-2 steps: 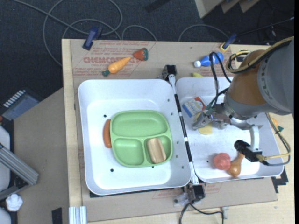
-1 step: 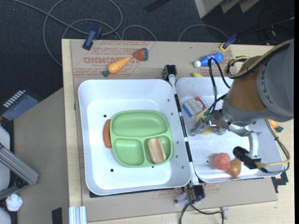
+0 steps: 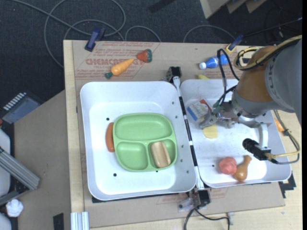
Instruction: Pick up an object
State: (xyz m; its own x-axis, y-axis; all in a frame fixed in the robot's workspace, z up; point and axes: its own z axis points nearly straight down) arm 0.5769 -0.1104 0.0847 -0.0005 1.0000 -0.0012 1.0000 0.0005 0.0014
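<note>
right bin [image 3: 268, 176]: jaws [image 3: 209, 120] low over a blue-and-white packet [image 3: 195, 111] and yellow piece [image 3: 210, 132]; their opening cannot be told. pink lump [image 3: 228, 165] and drumstick [image 3: 242, 168] near the front. left bin [image 3: 96, 128]: green tray [image 3: 139, 128] with bread roll [image 3: 160, 154].

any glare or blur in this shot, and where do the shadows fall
Camera view: even, soft light; the white bins look bright but keep detail, no hard glare. The green tray and bun are sharp. The arm looks soft, as does the gripper, which casts only a faint shadow.
</note>
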